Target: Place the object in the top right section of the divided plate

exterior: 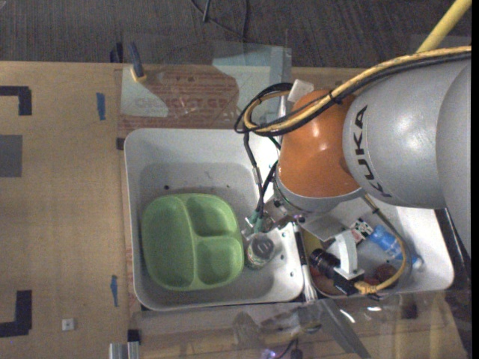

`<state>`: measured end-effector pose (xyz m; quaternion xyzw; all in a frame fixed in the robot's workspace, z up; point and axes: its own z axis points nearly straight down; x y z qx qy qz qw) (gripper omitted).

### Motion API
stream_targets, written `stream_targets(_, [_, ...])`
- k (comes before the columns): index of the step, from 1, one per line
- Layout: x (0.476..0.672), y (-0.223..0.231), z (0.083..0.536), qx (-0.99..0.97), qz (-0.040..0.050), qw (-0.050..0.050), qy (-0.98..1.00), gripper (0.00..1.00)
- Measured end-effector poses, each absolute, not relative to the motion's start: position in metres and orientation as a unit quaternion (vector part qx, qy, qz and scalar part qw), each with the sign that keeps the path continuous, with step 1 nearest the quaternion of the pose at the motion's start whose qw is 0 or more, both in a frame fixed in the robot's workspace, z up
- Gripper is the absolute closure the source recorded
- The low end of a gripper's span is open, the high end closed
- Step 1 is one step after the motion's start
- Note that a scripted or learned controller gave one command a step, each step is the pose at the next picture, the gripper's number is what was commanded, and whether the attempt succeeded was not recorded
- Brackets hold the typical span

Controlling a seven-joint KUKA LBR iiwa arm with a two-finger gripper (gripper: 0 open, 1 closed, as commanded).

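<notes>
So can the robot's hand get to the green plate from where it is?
Probably yes. The hand hangs just beside the green plate in the same left bin, and nothing lies between them.

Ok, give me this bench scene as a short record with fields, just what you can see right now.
plate: light green divided plastic plate, three sections, nothing visible in them
plate location: left shallow white bin, lower left part
object: small round clear item just right of the plate, on the bin floor
arm: grey KUKA arm with orange band, reaching in from the right, over the gap between the bins
gripper: near the round item; state of the jaws unclear
right bin: right shallow white bin, holding mixed items including a blue piece
</notes>
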<state>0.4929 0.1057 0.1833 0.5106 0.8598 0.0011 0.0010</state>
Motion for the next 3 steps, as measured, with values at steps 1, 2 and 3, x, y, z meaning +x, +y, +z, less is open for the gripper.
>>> stream_targets(1, [0.481, 0.033, 0.320, 0.390, 0.0007, 0.002, 0.921, 1.00])
stream_targets(2, [0.498, 0.156, 0.318, 0.288, 0.0017, 0.002, 0.958, 1.00])
stream_targets(3, [0.622, 0.176, 0.394, 0.208, 0.0017, 0.004, 0.978, 1.00])
